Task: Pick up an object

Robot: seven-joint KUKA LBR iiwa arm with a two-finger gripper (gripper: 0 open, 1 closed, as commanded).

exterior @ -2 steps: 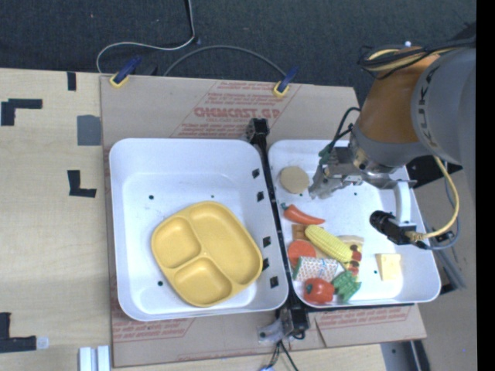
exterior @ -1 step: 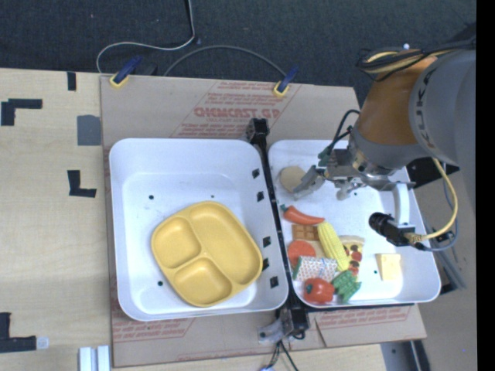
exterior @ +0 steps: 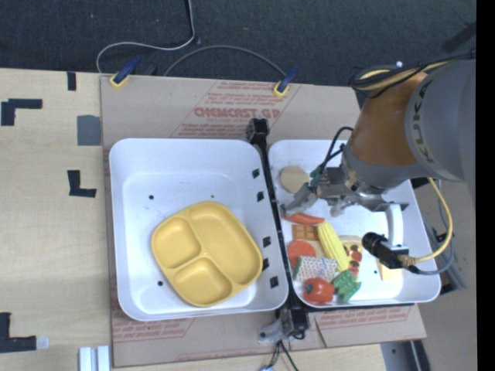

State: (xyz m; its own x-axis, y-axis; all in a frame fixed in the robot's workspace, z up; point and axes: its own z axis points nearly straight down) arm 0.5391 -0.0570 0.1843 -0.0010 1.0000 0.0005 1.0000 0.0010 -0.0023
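My gripper hangs low over the upper middle of the right bin. Just to its left lies a round beige piece. Just below it lie an orange carrot-like piece and a yellow corn cob. Nearer the front edge are a red slice, a checkered wafer, a red tomato and a green piece. I see nothing held in the gripper.
The left bin holds a yellow divided plate. A black divider runs between the bins. The grey and orange arm covers the right bin's upper right. A pale yellow block lies at its lower right.
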